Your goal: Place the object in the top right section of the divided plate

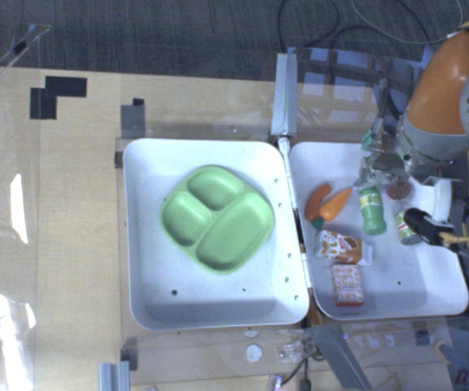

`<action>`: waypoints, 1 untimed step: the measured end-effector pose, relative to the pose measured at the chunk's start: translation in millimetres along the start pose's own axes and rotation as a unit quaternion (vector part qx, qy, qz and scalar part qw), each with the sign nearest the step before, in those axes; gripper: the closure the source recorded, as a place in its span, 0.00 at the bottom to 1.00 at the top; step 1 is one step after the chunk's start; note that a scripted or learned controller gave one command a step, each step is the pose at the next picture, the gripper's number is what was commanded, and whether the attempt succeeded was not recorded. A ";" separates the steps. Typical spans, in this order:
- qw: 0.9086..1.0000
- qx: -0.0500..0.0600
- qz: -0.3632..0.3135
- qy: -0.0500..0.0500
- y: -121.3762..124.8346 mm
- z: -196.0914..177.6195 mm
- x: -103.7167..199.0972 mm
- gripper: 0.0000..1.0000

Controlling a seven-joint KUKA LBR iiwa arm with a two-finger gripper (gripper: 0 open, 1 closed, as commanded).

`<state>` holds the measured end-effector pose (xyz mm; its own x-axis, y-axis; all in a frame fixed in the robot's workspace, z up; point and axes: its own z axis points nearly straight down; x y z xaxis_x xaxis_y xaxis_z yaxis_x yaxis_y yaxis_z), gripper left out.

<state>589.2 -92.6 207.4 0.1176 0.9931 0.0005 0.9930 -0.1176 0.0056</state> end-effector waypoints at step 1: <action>0.991 0.001 -0.134 0.000 -4.8 22.8 96.7 1.00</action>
<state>595.9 4.0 184.7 -0.1508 0.9886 0.0002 0.9886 0.1508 0.0035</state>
